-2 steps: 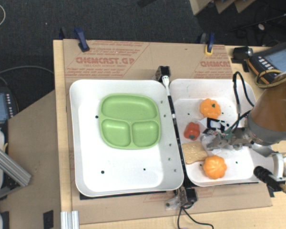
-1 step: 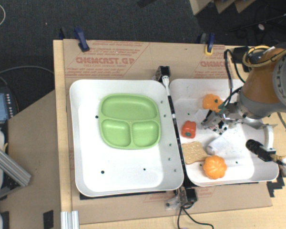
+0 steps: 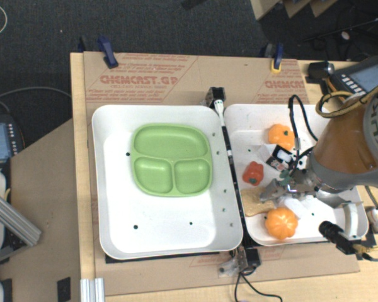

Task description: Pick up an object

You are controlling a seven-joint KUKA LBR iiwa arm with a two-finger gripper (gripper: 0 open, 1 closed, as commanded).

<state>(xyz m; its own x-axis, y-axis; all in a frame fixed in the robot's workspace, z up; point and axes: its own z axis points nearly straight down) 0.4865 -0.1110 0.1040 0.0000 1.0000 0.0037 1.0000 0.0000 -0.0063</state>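
Arm: grey with an orange band, reaching in from the right, bent low.
Pincer [image 3: 278, 191]: pointing left and downward from the wrist.

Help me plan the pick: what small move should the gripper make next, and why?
Probably a short drop straight down. The gripper hangs low in the right bin, between the red pepper and the near orange fruit, over a tan piece, with nothing seen between its fingers.
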